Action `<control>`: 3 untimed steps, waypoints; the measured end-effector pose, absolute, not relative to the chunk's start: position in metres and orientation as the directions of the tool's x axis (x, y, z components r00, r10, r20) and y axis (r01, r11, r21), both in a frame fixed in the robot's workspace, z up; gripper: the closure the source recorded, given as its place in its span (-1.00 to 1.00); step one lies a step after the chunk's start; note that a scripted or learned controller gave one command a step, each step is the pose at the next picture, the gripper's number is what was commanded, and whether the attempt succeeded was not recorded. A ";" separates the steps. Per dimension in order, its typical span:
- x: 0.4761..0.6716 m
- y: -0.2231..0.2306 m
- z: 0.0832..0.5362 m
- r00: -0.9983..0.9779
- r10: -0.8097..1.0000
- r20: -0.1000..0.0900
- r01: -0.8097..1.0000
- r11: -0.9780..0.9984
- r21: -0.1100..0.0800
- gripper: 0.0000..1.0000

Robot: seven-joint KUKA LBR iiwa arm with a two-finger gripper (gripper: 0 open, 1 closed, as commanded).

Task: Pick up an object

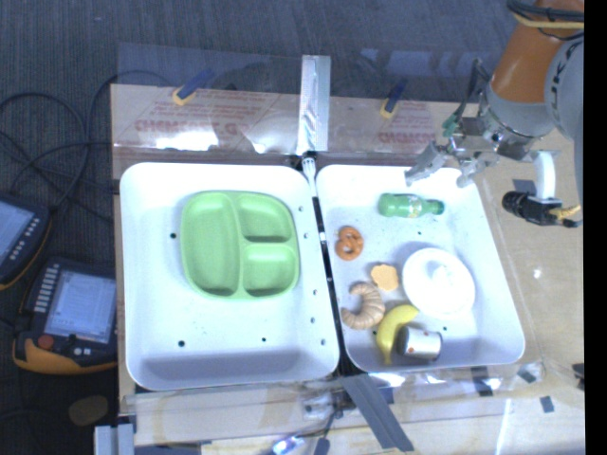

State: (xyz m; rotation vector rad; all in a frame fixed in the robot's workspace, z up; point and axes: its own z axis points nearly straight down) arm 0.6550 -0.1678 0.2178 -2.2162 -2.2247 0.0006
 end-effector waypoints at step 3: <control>0.566 -0.106 0.090 -0.144 0.990 -0.007 0.989 0.144 0.014 -1.00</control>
